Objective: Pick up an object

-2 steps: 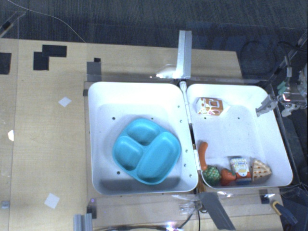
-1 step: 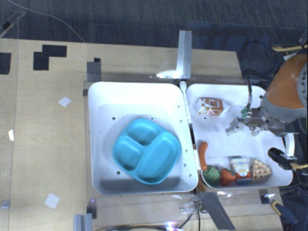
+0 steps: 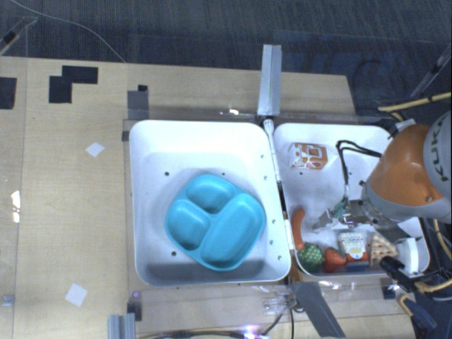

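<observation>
You have the arm [image 3: 413, 171] reaching in over the right bin [image 3: 318, 136], orange band above the wrist, with the gripper [image 3: 339, 216] low over that bin's middle, toward its near half. Whether the tool is released or clenched cannot be told from this angle: the wrist hides most of it, and nothing can be seen held in it. A black cable [image 3: 344, 162] loops from the wrist across the bin's far half. Candidate objects sit along the right bin's near edge: a green round item [image 3: 309, 258] in the near-left corner, a red piece [image 3: 334, 260] touching it on its right, and a small labelled packet [image 3: 352, 245] just beside that, directly under the wrist. An orange sausage-shaped item [image 3: 298, 228] lies along the left wall, just above the green one. A white card with orange print [image 3: 308, 156] rests near the far-left corner, well apart from the rest. The left bin [image 3: 152, 147] carries one blue three-compartment tray [image 3: 215, 219], sitting toward its near-right part, tilted relative to the bin walls.
</observation>
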You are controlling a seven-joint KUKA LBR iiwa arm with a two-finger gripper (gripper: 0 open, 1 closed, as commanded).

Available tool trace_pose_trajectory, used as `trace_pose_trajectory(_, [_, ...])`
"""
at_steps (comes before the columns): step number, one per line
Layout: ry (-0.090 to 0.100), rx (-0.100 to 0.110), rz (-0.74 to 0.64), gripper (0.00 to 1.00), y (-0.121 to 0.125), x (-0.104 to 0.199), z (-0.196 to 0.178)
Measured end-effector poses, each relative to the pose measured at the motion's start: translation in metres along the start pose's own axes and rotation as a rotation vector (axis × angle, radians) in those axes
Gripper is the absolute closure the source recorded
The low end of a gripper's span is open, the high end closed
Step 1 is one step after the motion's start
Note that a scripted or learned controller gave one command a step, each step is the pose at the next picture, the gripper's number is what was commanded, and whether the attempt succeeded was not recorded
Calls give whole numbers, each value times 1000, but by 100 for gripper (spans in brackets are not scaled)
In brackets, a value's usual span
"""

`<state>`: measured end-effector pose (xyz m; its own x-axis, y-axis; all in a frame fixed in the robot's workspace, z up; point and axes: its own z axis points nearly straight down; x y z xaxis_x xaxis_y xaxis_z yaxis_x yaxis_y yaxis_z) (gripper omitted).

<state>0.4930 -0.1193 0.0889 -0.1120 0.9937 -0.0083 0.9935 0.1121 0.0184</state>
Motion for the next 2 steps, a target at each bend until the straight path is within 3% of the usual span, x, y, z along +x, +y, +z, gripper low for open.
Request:
trace_pose_trajectory(1, [11,15,-317,0,57,-7,-35])
trace_pose_trajectory(2, [7,7,-263,0,46,0,1])
